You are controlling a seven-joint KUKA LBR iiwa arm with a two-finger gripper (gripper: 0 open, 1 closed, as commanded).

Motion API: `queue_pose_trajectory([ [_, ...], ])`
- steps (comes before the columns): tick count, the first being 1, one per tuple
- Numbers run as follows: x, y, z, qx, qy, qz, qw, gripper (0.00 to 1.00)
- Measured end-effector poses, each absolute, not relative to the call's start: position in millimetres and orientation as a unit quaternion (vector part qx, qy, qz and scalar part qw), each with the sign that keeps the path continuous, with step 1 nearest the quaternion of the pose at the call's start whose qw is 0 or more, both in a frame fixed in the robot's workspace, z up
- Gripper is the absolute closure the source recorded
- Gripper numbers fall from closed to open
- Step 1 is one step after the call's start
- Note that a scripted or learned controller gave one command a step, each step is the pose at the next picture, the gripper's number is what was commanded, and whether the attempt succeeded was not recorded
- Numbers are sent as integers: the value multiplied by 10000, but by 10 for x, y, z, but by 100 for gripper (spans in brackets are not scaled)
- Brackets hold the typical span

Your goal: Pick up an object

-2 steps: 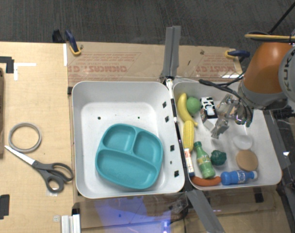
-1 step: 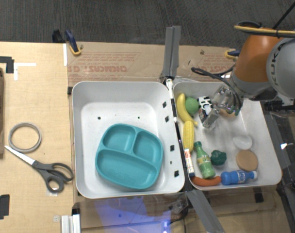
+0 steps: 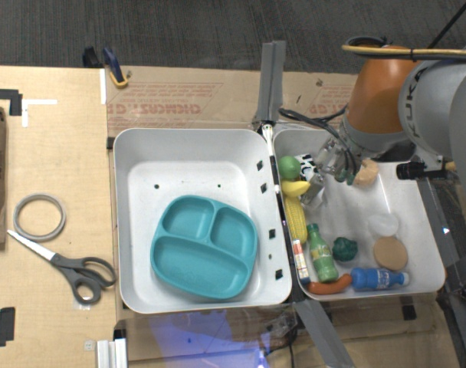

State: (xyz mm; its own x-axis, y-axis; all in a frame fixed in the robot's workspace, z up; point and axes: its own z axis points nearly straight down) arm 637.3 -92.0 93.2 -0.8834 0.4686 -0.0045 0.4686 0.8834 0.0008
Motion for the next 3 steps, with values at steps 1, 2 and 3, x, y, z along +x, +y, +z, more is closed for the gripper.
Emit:
queue_pose_trajectory([
  [1, 5826, -1496, 927, 2399, 9708, -2, 14, 0],
  [2, 5258, -1149, 955, 2485, 9686, -27, 75, 0],
  [3, 4959, -1242, 917, 2754, 9613, -4, 1, 0],
])
